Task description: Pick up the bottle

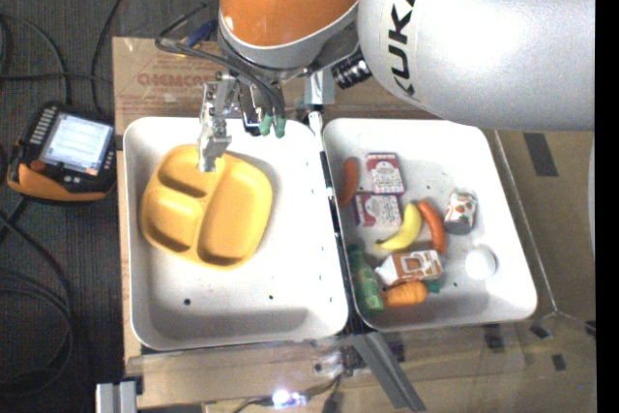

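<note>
The bottle (364, 279) is small and green. It lies along the left wall of the right bin (503, 208), near the front, beside an orange fruit (405, 294) and a juice carton (414, 265). My gripper (221, 132) hangs over the far edge of the left bin (232, 305), just above the back rim of a yellow divided plate (207, 205). It is well to the left of the bottle and farther back, with nothing visibly held.
The right bin also holds a red sausage (349, 179), two small cartons (383, 172), a banana (405, 229), a carrot (434, 225), a small can (460, 211) and a white round lid (480, 261). A teach pendant (68, 150) lies left of the bench.
</note>
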Controlling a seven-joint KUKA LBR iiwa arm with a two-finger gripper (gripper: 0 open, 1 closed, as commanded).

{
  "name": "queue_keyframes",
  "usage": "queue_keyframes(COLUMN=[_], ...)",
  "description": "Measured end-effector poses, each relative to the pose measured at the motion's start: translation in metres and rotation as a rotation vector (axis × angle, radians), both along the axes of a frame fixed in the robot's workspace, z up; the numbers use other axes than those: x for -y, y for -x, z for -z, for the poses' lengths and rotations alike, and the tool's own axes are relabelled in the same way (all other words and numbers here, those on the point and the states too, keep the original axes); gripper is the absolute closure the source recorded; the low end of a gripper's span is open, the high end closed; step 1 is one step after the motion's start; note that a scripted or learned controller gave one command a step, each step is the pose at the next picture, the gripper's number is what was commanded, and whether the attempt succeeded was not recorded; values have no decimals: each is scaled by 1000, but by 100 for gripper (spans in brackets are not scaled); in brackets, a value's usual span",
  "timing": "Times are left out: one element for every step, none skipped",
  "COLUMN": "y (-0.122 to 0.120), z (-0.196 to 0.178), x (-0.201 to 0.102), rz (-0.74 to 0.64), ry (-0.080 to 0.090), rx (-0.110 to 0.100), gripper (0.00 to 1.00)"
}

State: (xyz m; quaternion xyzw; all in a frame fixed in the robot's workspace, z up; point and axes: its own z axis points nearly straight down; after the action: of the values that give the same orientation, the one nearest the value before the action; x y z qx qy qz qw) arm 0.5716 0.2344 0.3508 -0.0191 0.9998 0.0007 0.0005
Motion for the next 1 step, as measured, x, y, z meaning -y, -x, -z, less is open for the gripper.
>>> queue_keyframes(y=[-55], z=[-4], x=[-1], rz=[8], ry=[-2], rx=[2], gripper=[100])
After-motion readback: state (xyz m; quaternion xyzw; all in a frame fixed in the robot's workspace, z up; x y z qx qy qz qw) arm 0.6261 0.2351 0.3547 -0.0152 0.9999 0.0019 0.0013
